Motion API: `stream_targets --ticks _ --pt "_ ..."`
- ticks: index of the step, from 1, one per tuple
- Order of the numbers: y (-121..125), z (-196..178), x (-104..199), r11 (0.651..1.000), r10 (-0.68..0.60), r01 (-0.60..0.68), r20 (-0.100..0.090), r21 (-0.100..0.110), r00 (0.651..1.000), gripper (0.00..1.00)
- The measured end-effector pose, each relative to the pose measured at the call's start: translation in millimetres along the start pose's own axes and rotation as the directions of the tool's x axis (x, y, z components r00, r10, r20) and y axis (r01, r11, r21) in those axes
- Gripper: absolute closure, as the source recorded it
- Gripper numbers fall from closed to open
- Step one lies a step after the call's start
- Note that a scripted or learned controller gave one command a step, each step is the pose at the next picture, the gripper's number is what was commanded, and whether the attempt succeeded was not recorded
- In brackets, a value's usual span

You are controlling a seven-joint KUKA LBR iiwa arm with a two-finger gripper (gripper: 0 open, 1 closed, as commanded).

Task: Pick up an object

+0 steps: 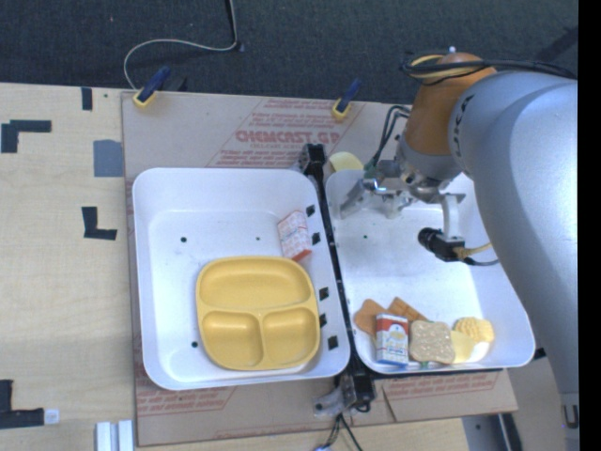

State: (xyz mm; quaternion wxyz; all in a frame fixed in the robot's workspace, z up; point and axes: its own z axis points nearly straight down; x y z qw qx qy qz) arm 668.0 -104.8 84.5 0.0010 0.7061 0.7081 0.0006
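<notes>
Two shallow white bins sit side by side on a cardboard sheet laid over the wooden bench. The left bin holds a yellow compartment tray, lying flat toward the near side, with one long compartment at the far side and two smaller ones nearer the camera. A small red-and-white carton lies just beyond the tray's far right corner, close to the bin's right wall and apart from the tray. The right bin holds a cluster of items along its near wall: orange crackers, a red-and-white can resting against them, a slice of toast touching the can, and a pale yellow ridged piece beside the toast. A pale yellow round object sits at the far left corner of the right bin, near the divider between bins. The grey arm with its orange band reaches in from the right; the gripper hangs over the far part of the right bin, well apart from the cluster at the near wall. The state of the tool cannot be told from this view. A black cable runs across the dark floor behind the bench.
</notes>
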Motion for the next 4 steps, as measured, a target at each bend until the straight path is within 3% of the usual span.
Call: stream_targets --ticks 1,2,3,4 --pt "0 0 9 1.000 0.001 -0.002 0.004 0.004 1.000 0.00" --pt "0 -10 10 1.000 0.001 -0.001 0.002 0.003 1.000 1.00" --pt "-83 -122 57 1.000 -0.001 0.001 -0.003 -0.001 1.000 1.00" --pt "-81 -116 55 1.000 0.001 -0.001 -0.001 0.004 1.000 0.00"
